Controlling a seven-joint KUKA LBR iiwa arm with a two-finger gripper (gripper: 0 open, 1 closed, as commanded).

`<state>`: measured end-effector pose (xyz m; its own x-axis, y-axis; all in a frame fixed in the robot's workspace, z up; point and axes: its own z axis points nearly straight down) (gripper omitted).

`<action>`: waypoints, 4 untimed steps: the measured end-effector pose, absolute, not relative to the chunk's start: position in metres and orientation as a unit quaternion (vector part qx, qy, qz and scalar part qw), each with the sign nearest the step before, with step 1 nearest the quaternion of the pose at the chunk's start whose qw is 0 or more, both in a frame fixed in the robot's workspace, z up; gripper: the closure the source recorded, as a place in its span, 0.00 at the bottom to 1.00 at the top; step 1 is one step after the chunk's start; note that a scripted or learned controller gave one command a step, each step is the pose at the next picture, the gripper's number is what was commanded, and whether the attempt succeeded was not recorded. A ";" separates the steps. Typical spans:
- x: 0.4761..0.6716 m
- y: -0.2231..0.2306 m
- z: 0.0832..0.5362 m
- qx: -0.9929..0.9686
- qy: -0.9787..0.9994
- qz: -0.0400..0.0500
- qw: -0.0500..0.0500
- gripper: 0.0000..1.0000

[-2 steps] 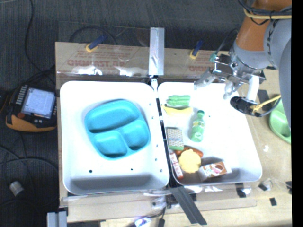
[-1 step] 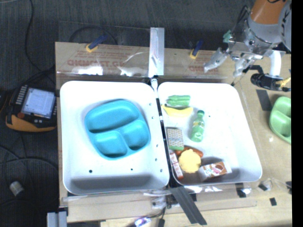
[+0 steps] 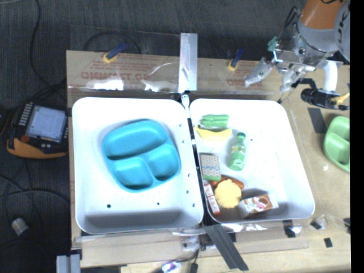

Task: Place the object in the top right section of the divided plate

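While the grey arm's gripper (image 3: 277, 67) hangs past the tabletop's far right corner, jaws parted and holding nothing, the toys wait nearer, and the blue divided plastic plate (image 3: 142, 154) lies left.

Wooden bench (image 3: 318, 152) bearing two white bins side by side: left bin (image 3: 85, 169), right bin (image 3: 290, 169). Clear plastic sheet (image 3: 142, 79) along back edge. Green plastic piece (image 3: 339, 141) near right edge.
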<state>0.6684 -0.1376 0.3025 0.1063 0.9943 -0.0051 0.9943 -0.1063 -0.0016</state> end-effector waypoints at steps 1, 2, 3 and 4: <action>0.668 -0.119 0.348 0.721 0.693 -0.002 0.001 0.00; 0.668 -0.118 0.348 0.721 0.693 -0.002 0.001 0.00; 0.668 -0.118 0.348 0.721 0.693 -0.002 0.001 0.00; 0.668 -0.118 0.348 0.721 0.693 -0.002 0.001 0.00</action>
<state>0.6684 -0.1184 0.3476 0.0401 0.9992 -0.0046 0.9992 -0.0402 -0.0020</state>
